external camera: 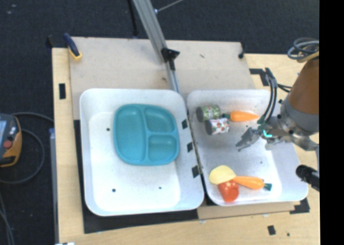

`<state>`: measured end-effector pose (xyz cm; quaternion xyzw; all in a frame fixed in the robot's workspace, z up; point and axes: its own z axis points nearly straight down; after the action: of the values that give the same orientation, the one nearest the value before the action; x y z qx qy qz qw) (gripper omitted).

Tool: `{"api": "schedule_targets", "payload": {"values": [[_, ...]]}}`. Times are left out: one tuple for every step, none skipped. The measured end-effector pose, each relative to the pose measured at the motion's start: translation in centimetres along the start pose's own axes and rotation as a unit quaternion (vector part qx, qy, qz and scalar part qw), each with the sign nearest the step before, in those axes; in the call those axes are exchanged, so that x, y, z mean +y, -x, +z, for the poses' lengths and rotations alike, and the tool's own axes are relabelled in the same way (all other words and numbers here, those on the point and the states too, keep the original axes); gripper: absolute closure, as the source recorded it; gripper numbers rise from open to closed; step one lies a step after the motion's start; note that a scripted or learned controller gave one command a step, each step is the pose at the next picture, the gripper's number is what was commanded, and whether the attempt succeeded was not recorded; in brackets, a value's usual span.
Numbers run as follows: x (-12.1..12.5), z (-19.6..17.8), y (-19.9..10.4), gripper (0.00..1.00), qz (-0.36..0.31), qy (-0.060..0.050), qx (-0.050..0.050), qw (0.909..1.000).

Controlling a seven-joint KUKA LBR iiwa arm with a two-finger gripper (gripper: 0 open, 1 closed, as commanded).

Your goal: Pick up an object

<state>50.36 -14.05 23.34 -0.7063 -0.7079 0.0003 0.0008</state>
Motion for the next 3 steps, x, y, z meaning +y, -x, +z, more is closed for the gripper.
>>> {"api": "schedule_targets", "payload": {"values": [[0.0,0.0,0.0,0.0,0.0,0.0,0.0,1.0],[-1.0,5.3,0.1,0.0,0.001,-0.001,-0.001,1.0],[-1.0,11.5,-0.3,0.0,0.002,-0.001,-0.001,1.0]]}}
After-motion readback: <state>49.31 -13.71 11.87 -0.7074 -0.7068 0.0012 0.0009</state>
